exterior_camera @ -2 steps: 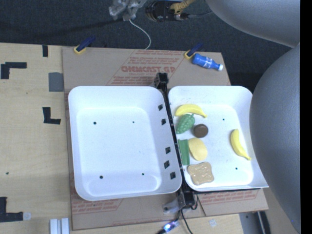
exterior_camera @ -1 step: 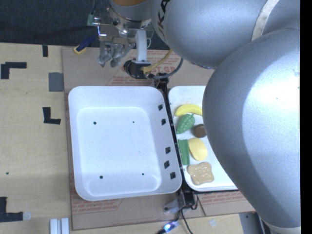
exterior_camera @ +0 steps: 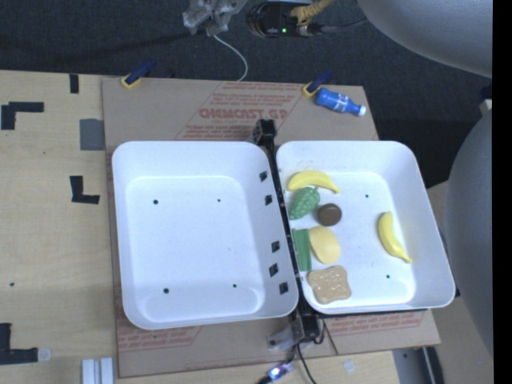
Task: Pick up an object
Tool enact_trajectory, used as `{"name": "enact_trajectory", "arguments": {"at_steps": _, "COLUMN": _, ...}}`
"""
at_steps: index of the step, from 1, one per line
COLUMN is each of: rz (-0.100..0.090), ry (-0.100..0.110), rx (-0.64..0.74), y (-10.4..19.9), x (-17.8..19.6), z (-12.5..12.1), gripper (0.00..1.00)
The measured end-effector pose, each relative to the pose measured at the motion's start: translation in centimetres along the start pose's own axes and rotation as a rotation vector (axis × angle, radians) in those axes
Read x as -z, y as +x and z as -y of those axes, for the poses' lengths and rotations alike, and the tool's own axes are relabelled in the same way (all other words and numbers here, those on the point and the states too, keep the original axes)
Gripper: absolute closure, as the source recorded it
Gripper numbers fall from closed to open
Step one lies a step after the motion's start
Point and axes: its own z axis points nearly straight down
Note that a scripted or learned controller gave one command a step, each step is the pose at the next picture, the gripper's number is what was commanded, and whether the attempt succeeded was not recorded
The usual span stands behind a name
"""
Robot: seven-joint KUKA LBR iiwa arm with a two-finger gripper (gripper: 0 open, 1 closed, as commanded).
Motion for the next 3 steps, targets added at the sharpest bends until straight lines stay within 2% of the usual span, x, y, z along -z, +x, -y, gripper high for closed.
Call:
{"name": "enact_trajectory", "arguments": {"at_steps": 1, "rz": 0.013, "ry": 0.037, "rx": -0.001, "y": -0.1, "x": -15.3, "z": 9.8, "gripper": 1.00}}
{"name": "enact_trajectory", "arguments": {"at_steps": 2, "rz": 0.000, "ry": 0.004, "rx": 0.001, "y": 0.1, "x": -0.1, "z": 11.9, "gripper": 1.00}}
{"name": "enact_trajectory", "arguments": {"at_steps": 3, "rz": 0.015, "ry": 0.032, "rx": -0.004, "y": -0.1, "x": -15.3, "z": 11.0, "gripper": 1.00}}
